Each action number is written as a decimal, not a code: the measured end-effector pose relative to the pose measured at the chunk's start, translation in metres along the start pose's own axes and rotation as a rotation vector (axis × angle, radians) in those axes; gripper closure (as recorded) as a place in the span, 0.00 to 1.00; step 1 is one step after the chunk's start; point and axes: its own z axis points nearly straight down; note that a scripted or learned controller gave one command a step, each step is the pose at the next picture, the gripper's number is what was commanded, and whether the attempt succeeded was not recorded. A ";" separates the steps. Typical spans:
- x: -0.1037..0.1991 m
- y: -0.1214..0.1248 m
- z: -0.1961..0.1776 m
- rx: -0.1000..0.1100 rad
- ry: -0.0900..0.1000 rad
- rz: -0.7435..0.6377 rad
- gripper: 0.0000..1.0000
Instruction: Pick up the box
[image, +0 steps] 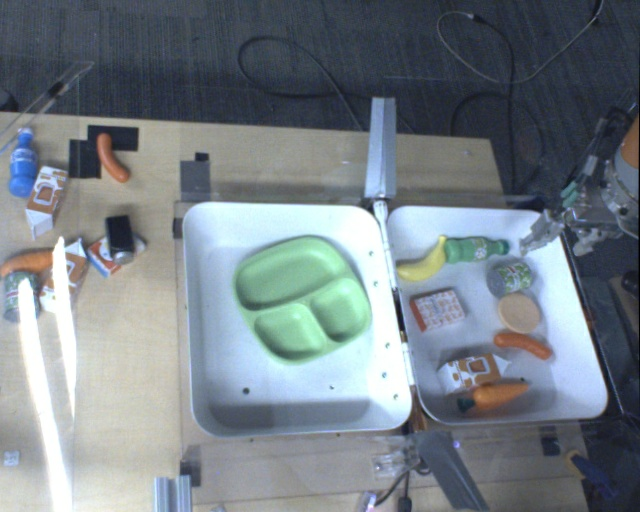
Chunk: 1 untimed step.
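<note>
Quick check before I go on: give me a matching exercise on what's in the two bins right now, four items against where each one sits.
Items:
1. green tray
2. banana
3. carrot
4. box

Places:
A. near edge of the right bin, beside a small carton
B. left side of the right bin, below the banana
C. middle of the left bin
D. far left corner of the right bin, touching a green bottle

Pairs: 1-C, 2-D, 3-A, 4-B.
</note>
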 end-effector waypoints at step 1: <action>0.001 0.002 -0.012 -0.006 -0.002 -0.007 1.00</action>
